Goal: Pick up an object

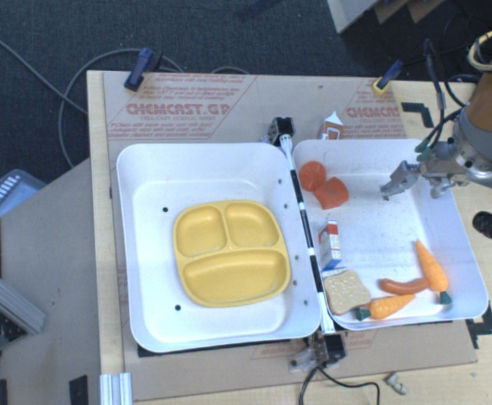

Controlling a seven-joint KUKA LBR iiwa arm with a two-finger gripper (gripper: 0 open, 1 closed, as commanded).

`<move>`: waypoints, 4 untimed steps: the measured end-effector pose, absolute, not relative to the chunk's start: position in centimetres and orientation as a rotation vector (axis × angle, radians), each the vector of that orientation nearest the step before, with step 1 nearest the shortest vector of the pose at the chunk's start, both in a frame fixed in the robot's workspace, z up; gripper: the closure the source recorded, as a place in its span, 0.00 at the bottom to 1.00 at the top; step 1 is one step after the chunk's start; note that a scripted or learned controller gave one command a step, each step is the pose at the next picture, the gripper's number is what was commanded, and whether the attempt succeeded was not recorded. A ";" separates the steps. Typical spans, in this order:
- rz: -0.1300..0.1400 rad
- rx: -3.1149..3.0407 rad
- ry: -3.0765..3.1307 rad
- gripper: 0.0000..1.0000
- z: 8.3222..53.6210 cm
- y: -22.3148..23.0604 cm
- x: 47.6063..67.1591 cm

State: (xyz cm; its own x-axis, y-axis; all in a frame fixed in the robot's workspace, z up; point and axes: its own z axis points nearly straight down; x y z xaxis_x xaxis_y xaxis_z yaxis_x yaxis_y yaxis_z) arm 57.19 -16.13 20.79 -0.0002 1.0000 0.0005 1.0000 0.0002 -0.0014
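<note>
Gripper [416,180] fingers apart – clasping nothing, carrot [431,266] (right bin) lying lengthwise, leafy end nearest camera

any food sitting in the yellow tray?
No. The yellow tray holds nothing; the toy foods lie in the right bin.

Red tomato [313,175] in right bin [473,268]

Under my reach sits a brown board [186,108] printed with red lettering, pinned by a blue clamp [140,67] at its far left corner and another blue clamp [387,75] at its far right. Dark carpet [102,15] lies beyond, with a thin cable [26,53] looping across it.
</note>
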 end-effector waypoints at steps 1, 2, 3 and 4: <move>-0.003 -2.220 -2.224 0.00 17.7 -10.7 63.8; -0.010 -2.222 -2.226 0.00 9.0 -10.1 63.6; -0.007 -2.226 -2.228 0.00 8.9 -9.6 64.8; 0.005 -2.218 -2.223 0.00 8.9 -9.5 66.7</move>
State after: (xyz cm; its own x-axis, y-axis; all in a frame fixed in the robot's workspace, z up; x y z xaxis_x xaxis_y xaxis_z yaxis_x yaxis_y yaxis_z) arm 66.72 -9.49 8.90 -0.0020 1.0000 -0.0017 1.0000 0.0020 -0.0031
